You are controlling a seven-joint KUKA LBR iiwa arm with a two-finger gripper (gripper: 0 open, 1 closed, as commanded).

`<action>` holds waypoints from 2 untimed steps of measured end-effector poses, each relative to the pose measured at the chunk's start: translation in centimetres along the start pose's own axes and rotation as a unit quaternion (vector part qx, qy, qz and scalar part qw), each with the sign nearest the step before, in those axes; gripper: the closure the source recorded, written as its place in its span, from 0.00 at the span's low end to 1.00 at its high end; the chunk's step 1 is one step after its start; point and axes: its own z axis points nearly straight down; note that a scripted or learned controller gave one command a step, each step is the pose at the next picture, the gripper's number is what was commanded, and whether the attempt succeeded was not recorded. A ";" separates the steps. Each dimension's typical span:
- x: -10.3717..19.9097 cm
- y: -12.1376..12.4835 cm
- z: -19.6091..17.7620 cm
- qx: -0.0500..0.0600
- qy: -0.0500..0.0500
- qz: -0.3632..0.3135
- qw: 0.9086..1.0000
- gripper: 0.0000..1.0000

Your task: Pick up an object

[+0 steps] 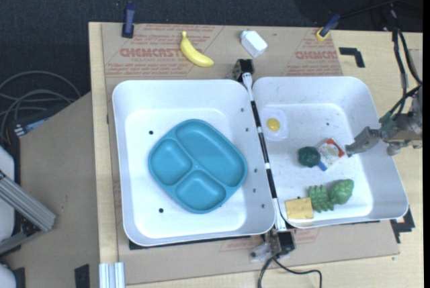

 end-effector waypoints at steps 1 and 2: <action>-0.1 -0.6 15.0 0.000 0.000 0.000 1.000 0.00; 6.2 5.2 12.2 -0.001 0.000 -0.001 1.000 0.00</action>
